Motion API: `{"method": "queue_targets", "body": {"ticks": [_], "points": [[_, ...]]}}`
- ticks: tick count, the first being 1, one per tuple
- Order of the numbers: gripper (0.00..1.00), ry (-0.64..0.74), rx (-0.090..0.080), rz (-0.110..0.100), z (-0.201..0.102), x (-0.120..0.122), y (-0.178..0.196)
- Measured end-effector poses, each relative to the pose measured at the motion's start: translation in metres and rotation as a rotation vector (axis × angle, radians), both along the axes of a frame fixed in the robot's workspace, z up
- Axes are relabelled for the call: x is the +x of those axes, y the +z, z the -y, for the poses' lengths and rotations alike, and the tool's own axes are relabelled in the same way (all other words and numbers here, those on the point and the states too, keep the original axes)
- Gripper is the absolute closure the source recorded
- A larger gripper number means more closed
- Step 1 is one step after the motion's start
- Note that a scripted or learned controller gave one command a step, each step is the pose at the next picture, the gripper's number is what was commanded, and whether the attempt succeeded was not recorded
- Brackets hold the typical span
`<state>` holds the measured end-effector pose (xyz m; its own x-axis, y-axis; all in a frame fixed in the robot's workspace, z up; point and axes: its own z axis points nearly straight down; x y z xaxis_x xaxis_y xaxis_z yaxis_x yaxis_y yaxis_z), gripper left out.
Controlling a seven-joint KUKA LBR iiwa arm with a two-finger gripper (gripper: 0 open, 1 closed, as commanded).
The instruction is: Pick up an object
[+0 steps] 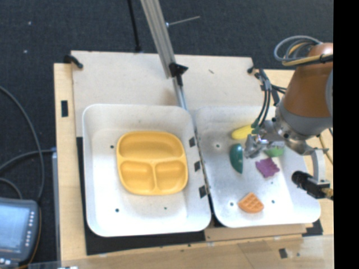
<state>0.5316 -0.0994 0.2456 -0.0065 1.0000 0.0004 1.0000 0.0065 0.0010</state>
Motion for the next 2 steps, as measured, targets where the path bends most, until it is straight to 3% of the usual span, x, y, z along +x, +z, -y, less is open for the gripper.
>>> {"method": "queue_targets", "body": {"ticks": [2], "points": [[1.00, 0.000, 0.000, -0.001, -0.106, -0.005, -0.010]]}}
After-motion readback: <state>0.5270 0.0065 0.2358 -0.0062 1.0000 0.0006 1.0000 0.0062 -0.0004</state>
